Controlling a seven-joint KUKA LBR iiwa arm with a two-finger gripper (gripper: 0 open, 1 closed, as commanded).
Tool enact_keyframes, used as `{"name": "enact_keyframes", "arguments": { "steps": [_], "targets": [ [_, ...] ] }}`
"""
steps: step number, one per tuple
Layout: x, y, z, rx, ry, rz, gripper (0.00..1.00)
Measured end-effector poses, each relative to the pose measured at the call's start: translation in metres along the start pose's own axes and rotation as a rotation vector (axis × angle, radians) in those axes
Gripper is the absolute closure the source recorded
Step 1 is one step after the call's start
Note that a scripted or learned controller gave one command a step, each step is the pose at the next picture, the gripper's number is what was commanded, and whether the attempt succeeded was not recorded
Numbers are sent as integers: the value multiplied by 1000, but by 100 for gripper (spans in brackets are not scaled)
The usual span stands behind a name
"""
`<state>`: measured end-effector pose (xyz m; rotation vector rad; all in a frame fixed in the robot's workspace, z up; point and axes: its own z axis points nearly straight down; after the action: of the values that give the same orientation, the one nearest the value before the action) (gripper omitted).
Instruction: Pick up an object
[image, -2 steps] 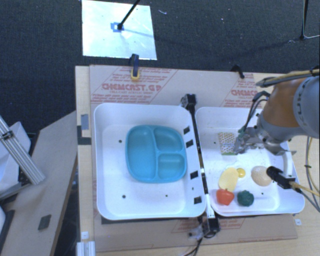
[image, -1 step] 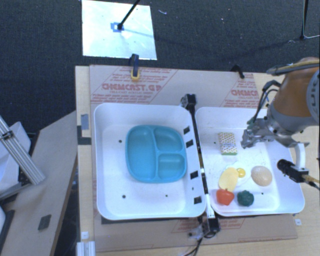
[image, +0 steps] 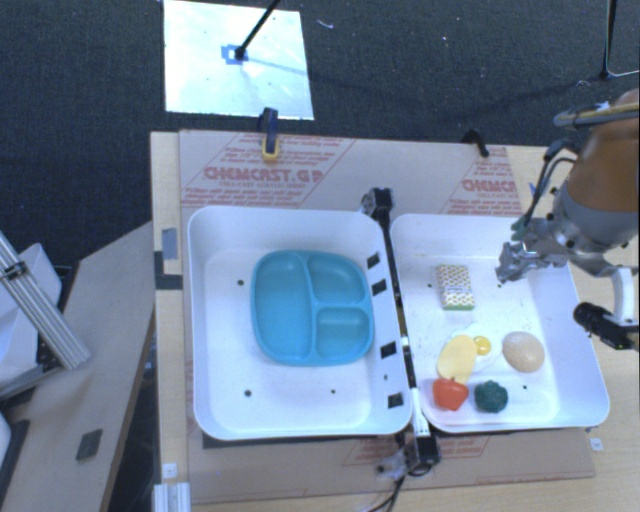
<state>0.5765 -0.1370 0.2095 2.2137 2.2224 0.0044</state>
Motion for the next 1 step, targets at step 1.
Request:
{"name": "enact_keyframes", "arguments": {
  "steps": [1],
  "targets": [
    [10,2,-57,-1,0,-1,100]
  ]
}}
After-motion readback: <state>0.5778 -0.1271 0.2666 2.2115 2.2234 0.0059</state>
